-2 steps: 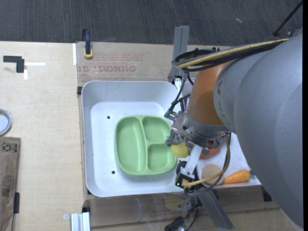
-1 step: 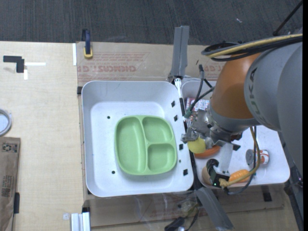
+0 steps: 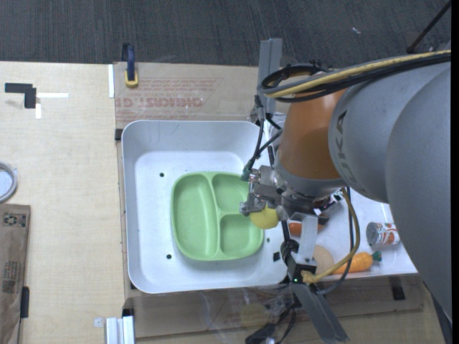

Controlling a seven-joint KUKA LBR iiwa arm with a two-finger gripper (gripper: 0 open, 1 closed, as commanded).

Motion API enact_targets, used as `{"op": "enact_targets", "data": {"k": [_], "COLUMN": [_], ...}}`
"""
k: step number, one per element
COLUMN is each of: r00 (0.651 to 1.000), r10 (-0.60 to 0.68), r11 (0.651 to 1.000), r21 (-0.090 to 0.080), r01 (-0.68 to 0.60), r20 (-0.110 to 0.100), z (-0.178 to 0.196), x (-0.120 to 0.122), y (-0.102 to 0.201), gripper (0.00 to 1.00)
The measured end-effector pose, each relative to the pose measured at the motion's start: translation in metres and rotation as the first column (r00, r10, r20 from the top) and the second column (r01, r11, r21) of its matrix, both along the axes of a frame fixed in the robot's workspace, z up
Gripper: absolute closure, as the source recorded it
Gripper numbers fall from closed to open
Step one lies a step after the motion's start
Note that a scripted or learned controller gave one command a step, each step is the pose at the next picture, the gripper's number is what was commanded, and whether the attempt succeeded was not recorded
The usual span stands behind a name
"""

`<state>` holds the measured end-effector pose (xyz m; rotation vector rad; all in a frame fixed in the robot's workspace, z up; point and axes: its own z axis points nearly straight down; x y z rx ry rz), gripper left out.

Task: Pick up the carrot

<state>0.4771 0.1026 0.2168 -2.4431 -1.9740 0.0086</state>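
The orange carrot (image 3: 361,262) lies in the right bin near its front edge, with its thin end pointing left. My gripper (image 3: 257,201) hangs over the wall between the two bins, at the right rim of the green divided plate (image 3: 208,217), well to the left of the carrot. A small yellow rounded object (image 3: 265,218) sits right under the gripper. The arm's wrist and orange band cover much of the right bin.
The left bin (image 3: 143,192) holds the green plate. Beside the carrot in the right bin are a small can (image 3: 382,233), a tan rounded item (image 3: 324,258) and a red item (image 3: 295,228). Cables hang from the wrist over the front edge.
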Motion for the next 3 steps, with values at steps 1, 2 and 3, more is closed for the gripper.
{"op": "enact_targets", "data": {"k": [1,2,3], "r00": [0.807,0.943,0.921], "r10": [0.591,0.334,0.390], "r11": [0.807,0.943,0.921], "r21": [0.002,0.000,0.001], "r01": [-0.591,-0.334,-0.390], "r20": [0.001,0.001,0.001], "z": [0.037,0.064,0.125], "x": [0.001,0.001,0.023], "y": [0.105,0.106,0.098], "gripper": [1.00,1.00,1.00]}}
